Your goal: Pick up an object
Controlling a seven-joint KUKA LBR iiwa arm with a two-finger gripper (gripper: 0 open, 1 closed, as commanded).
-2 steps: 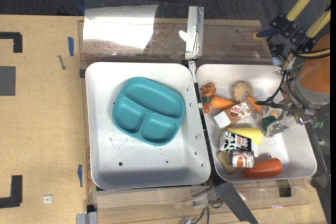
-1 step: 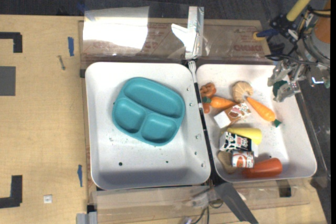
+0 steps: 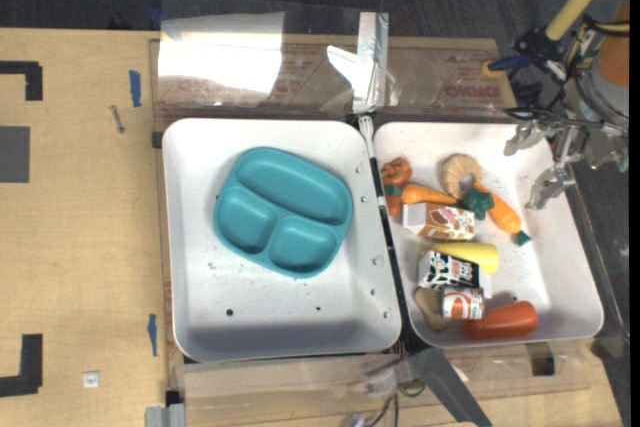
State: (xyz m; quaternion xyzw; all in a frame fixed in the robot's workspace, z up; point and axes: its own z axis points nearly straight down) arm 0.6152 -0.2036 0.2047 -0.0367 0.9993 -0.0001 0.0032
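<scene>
Right bin [image 3: 570,245], lower right of frame: mixed toy food, nothing lifted.

Contents: two carrots, one [image 3: 432,196] left of centre, one [image 3: 503,214] right of it; a beige shell-like piece [image 3: 461,171]; a yellow piece [image 3: 472,255]; a black-and-white carton [image 3: 448,269]; a small can [image 3: 462,305]; a red piece [image 3: 503,318] at the lower rim. Gripper [image 3: 548,177] over the bin's upper right corner, its state I cannot tell, no item between it. Left bin [image 3: 190,215] holds a teal divided tray [image 3: 284,210]. Both sit on the bench [image 3: 70,245].

Arm [image 3: 610,65] cut off at right edge; claw [image 3: 553,177] fingers indistinct; small toys [image 3: 455,245] overlapping, partly hidden.
</scene>
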